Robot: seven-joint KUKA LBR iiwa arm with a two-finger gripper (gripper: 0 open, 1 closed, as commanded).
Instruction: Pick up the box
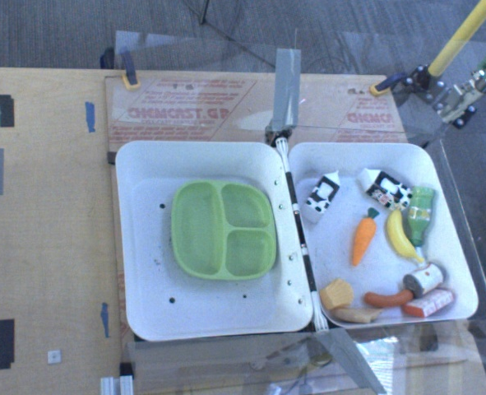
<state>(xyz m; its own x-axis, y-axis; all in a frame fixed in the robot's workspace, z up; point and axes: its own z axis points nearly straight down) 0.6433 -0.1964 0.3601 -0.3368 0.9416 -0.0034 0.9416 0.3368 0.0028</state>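
A small red and white box (430,303) lies flat in the near right corner of the right bin (448,183). It touches a short grey and red can (423,279) just behind it. A red sausage (386,298) lies at its left end. Two black-and-white cow-patterned cartons are also in this bin: one (321,196) near the left wall, the other (387,190) toward the back.
The right bin also holds a carrot (363,238), a banana (401,237), a green bottle (420,212), an orange wedge (337,293) and a tan piece (358,313). A green divided plate (224,230) sits in the left bin (136,220). A yellow pole and clamp (456,35) stand beyond the back right.
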